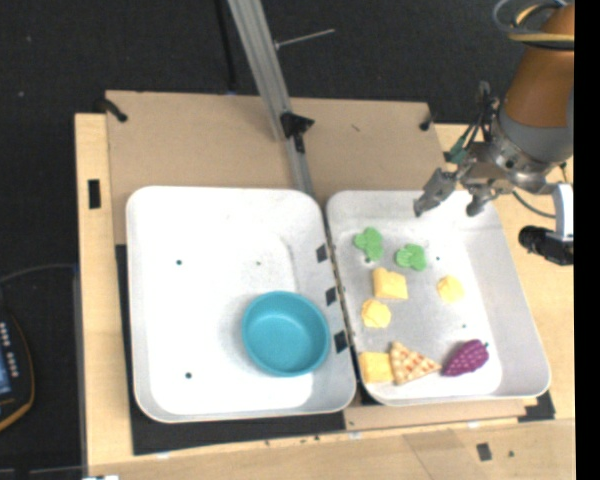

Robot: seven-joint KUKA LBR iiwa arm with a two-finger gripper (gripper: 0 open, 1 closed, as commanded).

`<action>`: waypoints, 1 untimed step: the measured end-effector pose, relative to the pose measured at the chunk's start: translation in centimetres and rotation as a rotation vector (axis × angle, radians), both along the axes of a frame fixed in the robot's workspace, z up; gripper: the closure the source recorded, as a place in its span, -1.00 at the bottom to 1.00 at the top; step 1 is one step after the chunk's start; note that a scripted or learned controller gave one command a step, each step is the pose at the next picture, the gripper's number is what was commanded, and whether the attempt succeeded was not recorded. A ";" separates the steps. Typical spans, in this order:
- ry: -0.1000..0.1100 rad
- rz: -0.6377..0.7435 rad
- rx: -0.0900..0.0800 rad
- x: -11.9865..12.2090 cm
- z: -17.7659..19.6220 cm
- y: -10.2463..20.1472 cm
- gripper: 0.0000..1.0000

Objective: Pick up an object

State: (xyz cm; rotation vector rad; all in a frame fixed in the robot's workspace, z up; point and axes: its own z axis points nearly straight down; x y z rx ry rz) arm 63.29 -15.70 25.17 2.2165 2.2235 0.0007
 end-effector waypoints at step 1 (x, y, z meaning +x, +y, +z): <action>0.000 0.001 -0.001 0.0 0.0 0.0 -1.00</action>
